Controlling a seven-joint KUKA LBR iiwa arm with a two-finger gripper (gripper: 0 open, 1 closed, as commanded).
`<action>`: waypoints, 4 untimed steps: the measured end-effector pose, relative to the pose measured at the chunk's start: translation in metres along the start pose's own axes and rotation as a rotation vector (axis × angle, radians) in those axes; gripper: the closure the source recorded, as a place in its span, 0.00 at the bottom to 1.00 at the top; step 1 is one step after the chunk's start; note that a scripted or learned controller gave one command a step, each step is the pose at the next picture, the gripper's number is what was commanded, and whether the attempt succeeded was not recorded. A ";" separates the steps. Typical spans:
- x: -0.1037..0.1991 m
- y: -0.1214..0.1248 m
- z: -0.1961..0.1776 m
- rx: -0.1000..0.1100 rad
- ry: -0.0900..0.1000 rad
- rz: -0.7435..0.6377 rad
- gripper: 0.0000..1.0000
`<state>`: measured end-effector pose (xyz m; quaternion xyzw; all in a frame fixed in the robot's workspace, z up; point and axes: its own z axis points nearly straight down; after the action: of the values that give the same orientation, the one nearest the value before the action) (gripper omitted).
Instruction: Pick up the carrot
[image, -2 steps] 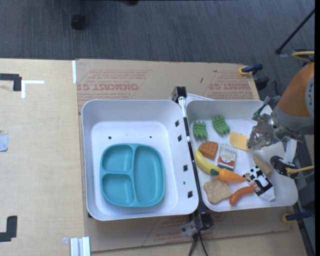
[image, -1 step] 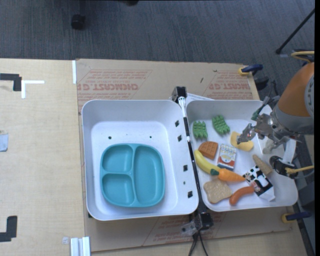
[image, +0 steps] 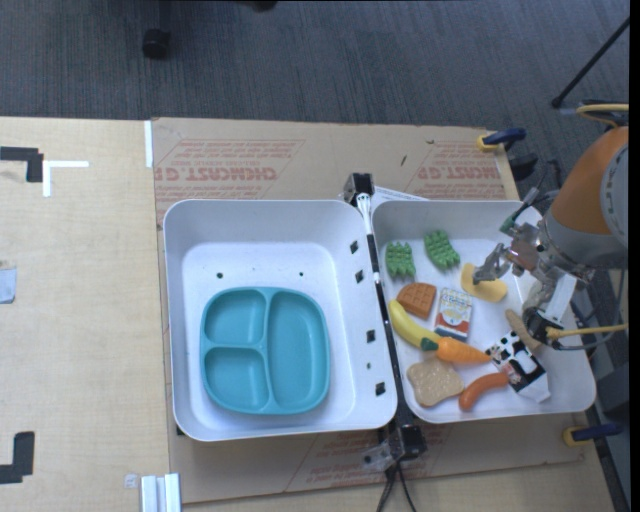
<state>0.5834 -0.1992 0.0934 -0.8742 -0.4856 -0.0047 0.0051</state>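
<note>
Carrot (image: 458, 351) lies mid right bin (image: 570, 395) w/ banana (image: 405, 323) touching its green end; end effector (image: 497, 265), grip state can't tell, sits near bin's back-right edge, so approach from above, fingers across its width.

A single fixed camera sits above the counter (image: 80, 300) and looks down at a slant, far enough back to take in both white bins, the left bin (image: 190, 300) and the right bin (image: 570, 385). Grey floor (image: 320, 60) runs along the top, and the arm (image: 590, 200) enters from the right.
</note>
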 end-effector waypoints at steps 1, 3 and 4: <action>0.020 -0.019 0.003 0.001 -0.014 0.035 0.00; 0.028 -0.023 0.003 0.001 -0.013 0.146 0.00; 0.010 -0.023 0.003 0.000 -0.014 0.253 0.00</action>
<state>0.5691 -0.1779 0.0910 -0.9284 -0.3716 0.0019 0.0021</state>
